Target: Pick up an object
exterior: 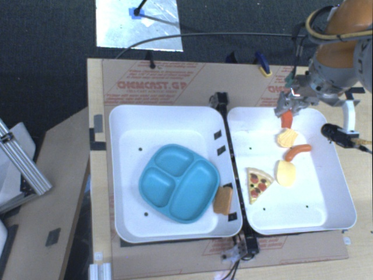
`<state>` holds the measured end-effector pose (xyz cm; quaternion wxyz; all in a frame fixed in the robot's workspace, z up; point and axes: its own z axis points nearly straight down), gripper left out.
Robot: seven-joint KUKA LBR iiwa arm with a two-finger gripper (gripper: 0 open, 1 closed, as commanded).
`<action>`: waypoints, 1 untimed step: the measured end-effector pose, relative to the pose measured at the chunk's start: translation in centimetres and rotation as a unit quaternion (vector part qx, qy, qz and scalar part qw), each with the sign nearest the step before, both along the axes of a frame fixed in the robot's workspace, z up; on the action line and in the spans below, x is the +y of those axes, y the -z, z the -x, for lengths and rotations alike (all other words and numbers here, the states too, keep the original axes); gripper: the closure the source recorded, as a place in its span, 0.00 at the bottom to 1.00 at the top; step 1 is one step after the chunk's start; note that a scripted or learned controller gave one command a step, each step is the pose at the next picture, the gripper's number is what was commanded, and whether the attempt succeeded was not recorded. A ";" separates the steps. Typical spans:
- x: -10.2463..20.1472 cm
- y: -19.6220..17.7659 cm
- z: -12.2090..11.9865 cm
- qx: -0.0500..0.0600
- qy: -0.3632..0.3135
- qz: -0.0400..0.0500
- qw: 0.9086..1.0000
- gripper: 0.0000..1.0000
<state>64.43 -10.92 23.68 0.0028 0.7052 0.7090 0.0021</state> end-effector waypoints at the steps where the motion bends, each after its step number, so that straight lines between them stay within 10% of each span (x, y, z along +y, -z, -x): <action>1: 5.6 1.1 -0.4 0.002 -0.002 -0.001 1.000 1.00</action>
